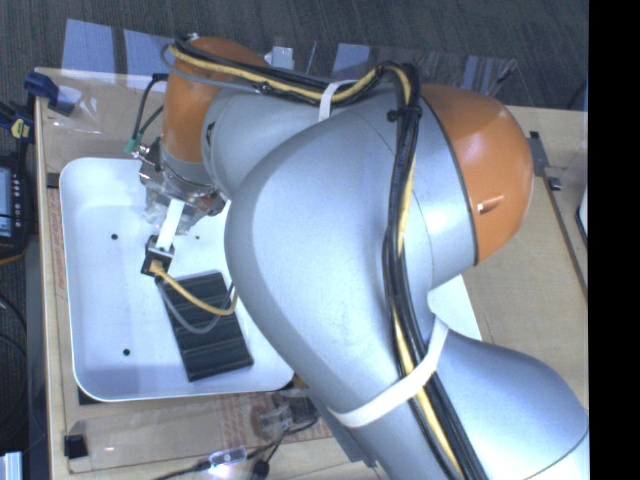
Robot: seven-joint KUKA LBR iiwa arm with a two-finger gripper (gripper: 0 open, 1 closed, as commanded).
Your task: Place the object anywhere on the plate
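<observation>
My gripper [163,206] hangs over the back middle of the left white bin [95,268], below the orange wrist band [185,98]. Nothing can be made out in its grasp. A black ribbed rectangular slab [210,333] lies flat on the bin floor near the front, just in front of and to the right of the gripper. A yellow cable [195,303] from the wrist runs across the slab's far end. The arm's large grey body hides the right part of the bin and whatever lies beyond it.
The arm's grey links [360,268] and orange elbow [490,168] cover the middle and right of the view. A black device [10,203] sits off the bench's left edge. Loose cables [250,453] lie in front of the bin.
</observation>
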